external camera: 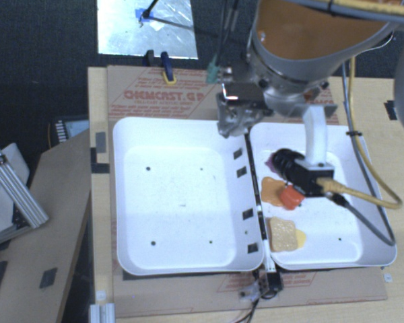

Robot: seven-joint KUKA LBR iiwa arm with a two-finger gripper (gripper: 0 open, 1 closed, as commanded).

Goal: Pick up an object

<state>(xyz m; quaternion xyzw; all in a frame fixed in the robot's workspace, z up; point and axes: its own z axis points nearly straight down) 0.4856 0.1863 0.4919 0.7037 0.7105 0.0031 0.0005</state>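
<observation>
My gripper [237, 121] hangs over the far end of the divider between the two bins, at the back rim. Whether it holds anything cannot be made out. In the right bin [363, 244] an orange piece [272, 192] lies by the divider with a small red piece [291, 198] touching its right side. A purple piece [272, 165] peeks out just behind them. A tan square piece [283, 235] lies nearer the front by the divider. All of them lie in front of the gripper and apart from it.
The left bin [175, 200] stands beside the right one on a cardboard sheet [161, 94]. A blue and yellow clip [167, 68] sits at the bench's back edge. A shiny foil sheet [147, 17] lies beyond it. The arm's grey body fills the upper right.
</observation>
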